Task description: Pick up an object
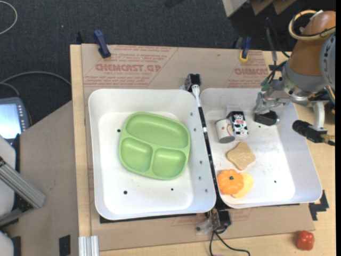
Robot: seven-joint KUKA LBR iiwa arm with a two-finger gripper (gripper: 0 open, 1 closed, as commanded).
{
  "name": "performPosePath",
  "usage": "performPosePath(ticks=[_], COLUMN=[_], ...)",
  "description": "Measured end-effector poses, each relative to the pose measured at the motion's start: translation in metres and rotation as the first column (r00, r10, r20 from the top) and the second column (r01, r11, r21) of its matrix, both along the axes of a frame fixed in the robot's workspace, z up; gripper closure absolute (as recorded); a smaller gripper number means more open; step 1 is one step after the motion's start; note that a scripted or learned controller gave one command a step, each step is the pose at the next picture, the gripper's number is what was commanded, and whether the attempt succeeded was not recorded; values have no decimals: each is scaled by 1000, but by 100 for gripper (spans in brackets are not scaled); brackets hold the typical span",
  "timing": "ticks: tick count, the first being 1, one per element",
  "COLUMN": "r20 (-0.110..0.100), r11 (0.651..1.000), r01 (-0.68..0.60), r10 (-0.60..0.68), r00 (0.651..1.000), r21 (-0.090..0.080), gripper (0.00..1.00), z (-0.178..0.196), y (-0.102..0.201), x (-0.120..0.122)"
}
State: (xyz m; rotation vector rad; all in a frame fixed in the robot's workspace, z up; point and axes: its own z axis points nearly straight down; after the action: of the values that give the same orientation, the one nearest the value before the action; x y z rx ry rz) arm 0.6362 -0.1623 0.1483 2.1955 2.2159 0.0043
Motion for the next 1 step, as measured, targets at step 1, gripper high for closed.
performPosePath(ticks=[1], r20=[3], r11=[1000], r01=[-1], r10=[1], r00=[1000], r21=[-2], gripper=[100], z=[10], y=[0], x=[1])
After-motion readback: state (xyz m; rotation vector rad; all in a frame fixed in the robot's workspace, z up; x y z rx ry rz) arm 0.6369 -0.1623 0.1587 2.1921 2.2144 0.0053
